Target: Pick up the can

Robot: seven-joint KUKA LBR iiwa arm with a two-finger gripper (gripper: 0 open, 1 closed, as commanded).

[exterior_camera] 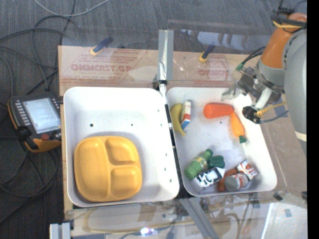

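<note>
Yellow tray, three compartments, lies flat in the left bin, far left of the gripper and lower in frame. A handheld screen unit sits on the floor farther left still.

Right bin: a banana and a small upright tube sit side by side near the divider, left of the gripper and a little below it. An orange pepper-shaped piece lies just below the gripper, apart from it. A carrot lies just right of that piece, tip pointing toward the frame's bottom.

Low in the bin, well below the gripper: a green bottle on its side, a black-and-white carton touching it, and the can, red-labelled, tipped with its grey top facing the camera, against the bottom right corner.

Gripper hangs over the bin's top right rim, well apart from the can. Nothing shows between its fingers; how wide they stand cannot be told.
</note>
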